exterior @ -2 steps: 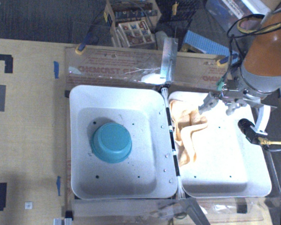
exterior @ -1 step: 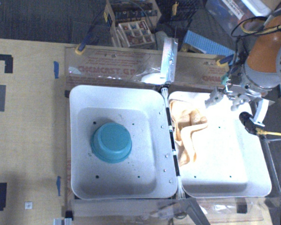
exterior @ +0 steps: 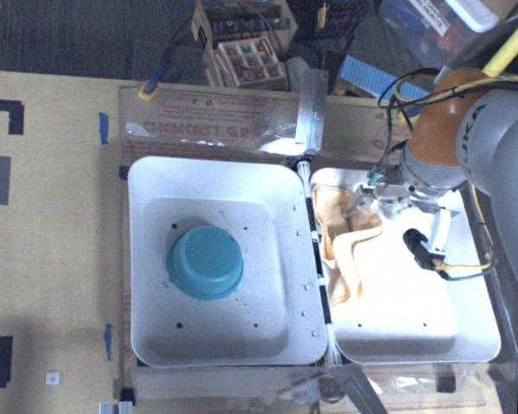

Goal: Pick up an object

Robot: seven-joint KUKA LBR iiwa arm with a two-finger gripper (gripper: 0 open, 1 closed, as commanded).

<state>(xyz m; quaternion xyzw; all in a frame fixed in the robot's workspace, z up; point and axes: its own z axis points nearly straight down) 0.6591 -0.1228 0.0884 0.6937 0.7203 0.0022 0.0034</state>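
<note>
Looking down on the bench, we see two white bins side by side. The left bin [exterior: 147, 196] holds a teal bowl [exterior: 206, 260], sitting upside down near the middle of its floor, well apart from the arm. Over in the right bin [exterior: 426, 327], a crumpled tan cloth [exterior: 347, 252] lies against the left wall, next to the divider between the bins. The grey arm [exterior: 496, 145], with its orange band [exterior: 438, 125], reaches in from the right, and we find the gripper [exterior: 369, 201] low over the cloth's upper folds. Whether it grasps the cloth or anything else, we cannot tell from here.
</note>
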